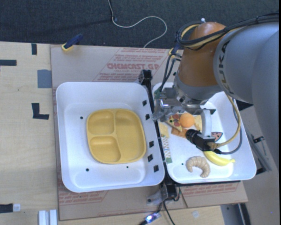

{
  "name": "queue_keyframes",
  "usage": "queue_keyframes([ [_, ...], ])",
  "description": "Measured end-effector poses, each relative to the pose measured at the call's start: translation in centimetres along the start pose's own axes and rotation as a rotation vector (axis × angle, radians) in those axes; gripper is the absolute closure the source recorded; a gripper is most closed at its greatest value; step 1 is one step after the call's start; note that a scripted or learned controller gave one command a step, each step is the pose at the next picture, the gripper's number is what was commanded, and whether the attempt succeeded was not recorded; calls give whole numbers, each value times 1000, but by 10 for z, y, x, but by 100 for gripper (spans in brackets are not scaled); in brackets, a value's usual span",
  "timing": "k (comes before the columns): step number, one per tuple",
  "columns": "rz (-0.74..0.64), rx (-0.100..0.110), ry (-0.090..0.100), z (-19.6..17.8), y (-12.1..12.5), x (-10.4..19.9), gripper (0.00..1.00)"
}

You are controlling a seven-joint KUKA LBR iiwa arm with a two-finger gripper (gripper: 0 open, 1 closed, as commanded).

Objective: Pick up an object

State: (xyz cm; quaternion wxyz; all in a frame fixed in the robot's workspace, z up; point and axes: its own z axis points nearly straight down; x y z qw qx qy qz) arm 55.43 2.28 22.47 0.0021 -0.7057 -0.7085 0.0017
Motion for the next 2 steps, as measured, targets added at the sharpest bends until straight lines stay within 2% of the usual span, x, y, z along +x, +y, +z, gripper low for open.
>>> queue_keyframes([
  [2, 2, -2, 0, 7, -23, 17, 100],
])
